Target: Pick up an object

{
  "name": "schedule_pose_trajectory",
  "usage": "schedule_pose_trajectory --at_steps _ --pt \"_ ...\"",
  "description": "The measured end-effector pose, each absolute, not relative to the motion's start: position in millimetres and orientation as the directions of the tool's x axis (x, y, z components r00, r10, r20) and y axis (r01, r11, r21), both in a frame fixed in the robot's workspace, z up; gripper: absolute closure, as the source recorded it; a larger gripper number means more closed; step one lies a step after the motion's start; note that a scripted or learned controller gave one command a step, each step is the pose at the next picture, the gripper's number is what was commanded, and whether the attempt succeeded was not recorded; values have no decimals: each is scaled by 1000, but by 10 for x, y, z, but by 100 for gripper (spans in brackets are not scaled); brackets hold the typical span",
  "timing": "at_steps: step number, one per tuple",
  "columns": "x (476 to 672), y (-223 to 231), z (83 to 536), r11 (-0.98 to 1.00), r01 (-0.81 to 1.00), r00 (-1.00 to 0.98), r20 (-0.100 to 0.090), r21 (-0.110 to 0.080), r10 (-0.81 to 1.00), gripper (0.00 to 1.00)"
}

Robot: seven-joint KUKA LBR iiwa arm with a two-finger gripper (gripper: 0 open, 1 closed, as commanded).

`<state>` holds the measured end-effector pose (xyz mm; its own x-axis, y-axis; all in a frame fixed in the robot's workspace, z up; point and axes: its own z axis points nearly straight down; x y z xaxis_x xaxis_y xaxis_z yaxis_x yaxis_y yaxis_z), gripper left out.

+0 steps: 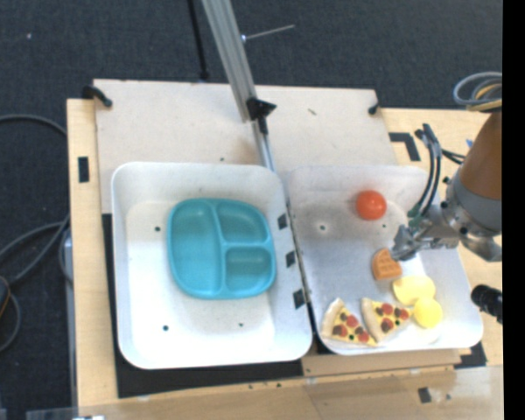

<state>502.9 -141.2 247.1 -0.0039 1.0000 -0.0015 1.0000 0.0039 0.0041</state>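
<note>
The right bin (332, 201) holds an orange ball (372, 205) near its back, a small tan-orange block (386, 265) in the middle right, two yellow pieces (418, 298) by the front right, and two toy pizza slices (366, 320) along the front wall. My gripper (404, 243) hangs low over the right side of this bin, just above and right of the tan-orange block. Nothing is visible between its tips.
A light blue divided plate (220, 248) lies in the left bin (136, 234). A slanted metal pole (232, 51) rises from the back between the bins. Cables (433, 169) run along the arm at the right edge.
</note>
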Motion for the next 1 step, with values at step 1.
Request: schedule_pose_trajectory --at_steps 1 --pt "5112 -920 2383 7 1000 -7 1 2 1000 100"
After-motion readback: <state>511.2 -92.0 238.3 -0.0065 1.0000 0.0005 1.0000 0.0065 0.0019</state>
